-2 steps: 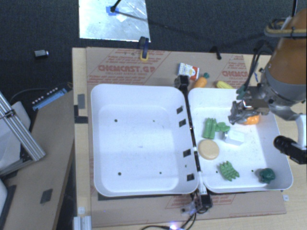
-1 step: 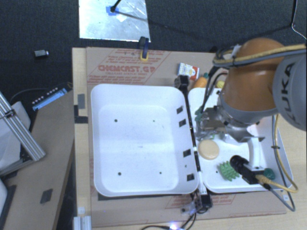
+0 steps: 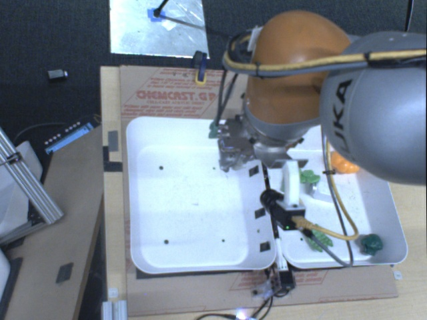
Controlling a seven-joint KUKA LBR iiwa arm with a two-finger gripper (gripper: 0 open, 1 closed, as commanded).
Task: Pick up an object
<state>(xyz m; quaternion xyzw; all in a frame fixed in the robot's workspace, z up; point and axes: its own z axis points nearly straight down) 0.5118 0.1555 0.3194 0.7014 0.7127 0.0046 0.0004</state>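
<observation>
Objects: dark green piece (image 3: 371, 244) at right bin (image 3: 393, 239) near corner, light green piece (image 3: 308, 177) mid-bin, orange item (image 3: 345, 164) beside arm | gripper (image 3: 229, 153) over left bin (image 3: 180, 205) upper right area | jaw state: cannot tell, nothing seen between them

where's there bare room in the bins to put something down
The left bin has the open room: its white floor is bare from the left wall to the middle divider, up to the claw at its upper right corner. The right bin is crowded by the arm, cables, green toys and an orange thing.
</observation>
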